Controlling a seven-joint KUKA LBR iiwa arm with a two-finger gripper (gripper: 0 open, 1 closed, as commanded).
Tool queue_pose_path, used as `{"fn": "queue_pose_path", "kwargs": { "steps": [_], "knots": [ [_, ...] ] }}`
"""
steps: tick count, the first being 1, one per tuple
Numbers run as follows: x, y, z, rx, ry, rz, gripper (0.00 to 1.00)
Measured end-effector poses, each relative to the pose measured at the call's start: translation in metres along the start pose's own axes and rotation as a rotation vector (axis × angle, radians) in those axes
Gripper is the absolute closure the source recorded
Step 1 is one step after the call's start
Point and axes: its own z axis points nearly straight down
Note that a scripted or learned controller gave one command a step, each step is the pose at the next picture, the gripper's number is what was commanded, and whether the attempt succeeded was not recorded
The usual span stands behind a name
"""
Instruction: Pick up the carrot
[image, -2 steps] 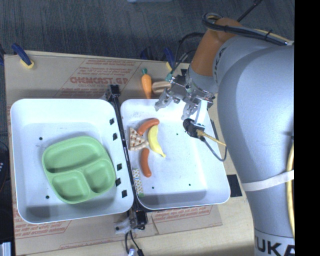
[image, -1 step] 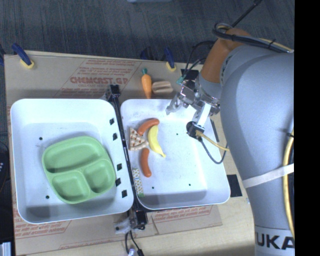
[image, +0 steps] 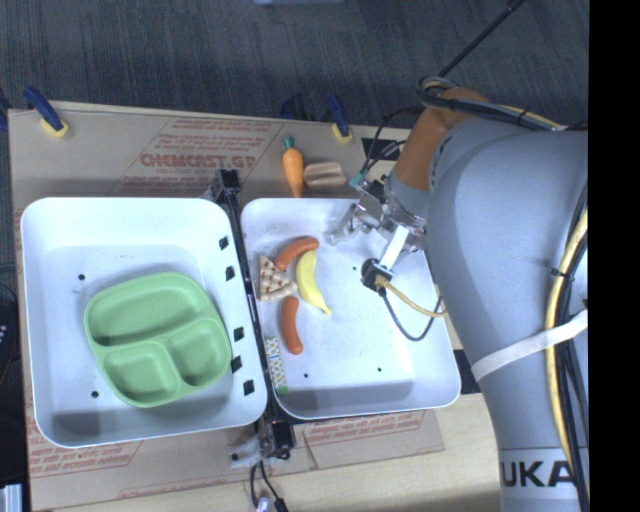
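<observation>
1. So the setup: a cardboard-covered bench (image: 200, 150) on dark carpet, with two shallow white bins side by side. I'm hanging over the right bin (image: 400, 380), near its far edge.

2. My gripper (image: 350, 222) sits low above the bin's upper part, and honestly I can't tell from this angle whether it's spread or closed. Too small, too much wrist hardware and cable in the way. Nothing is visibly held in it, that much I'd say.

3. The carrot (image: 291, 168), the thing I'm actually after, isn't even in a bin. It lies on the cardboard beyond the far rim of my bin, off to my left and a bit further out, apart from me. Right beside it is a little brown-and-cream block (image: 324, 176).

4. Nearer to me in the bin: a banana (image: 311, 282), two sausages (image: 297, 250) and a pizza slice (image: 272, 276), all to my left and closer to the near rim. None of that matters for the job.

5. The left bin (image: 50, 330) just holds a green divided plate (image: 155, 337).

6. Progress, as I judge it: basically nothing done. The carrot's lying untouched, no grasp, no lift. Left to do: get over the rim, line up, close, raise.
</observation>
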Motion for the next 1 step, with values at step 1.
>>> {"fn": "queue_pose_path", "kwargs": {
  "steps": [1],
  "knots": [
    [-0.0092, -0.0115, -0.0004, -0.001, 0.001, 0.02, 0.0]
  ]
}}
